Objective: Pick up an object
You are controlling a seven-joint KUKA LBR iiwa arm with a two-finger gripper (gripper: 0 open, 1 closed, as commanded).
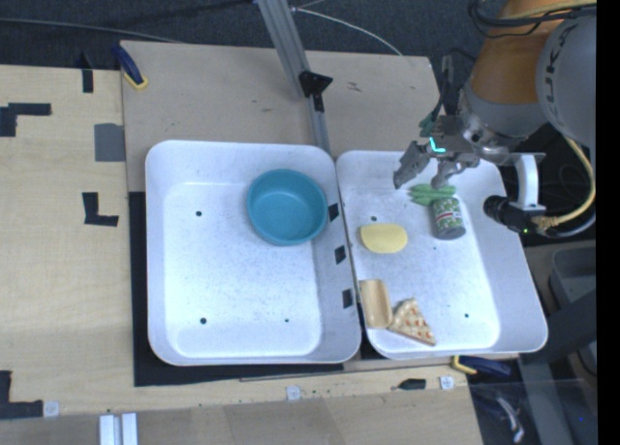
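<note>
- Reaching in from the right, the grey arm (572, 55) with its orange band (523, 36) hangs over the far end of the right bin (484, 327).
- Its gripper (424, 174) sits low over the bin's far part, with the two fingers (405, 172) spread apart and nothing between them.
- Just below the fingertips lies a green leafy item (424, 194), and touching it on the near side is a small dark jar-like container with a green top (447, 216); whether the fingers touch either one cannot be told.
- A yellow, lemon-like rounded piece (385, 238) rests near the middle of the right bin, to the left of the container and apart from it.
- At the near end of the same bin lie a tan bread-like block (375, 302) against the left wall and a pizza slice (413, 323) just beside it.
- The left bin (194, 278) holds a blue bowl (286, 206), upright, in its far right corner close to the wall shared with the other bin.
- Both bins sit side by side on a wooden bench (58, 269), with a dark mat (139, 288) showing under the left one.
- A grey metal pole (276, 16) slants down from the top and ends near the gap between the bins.
</note>
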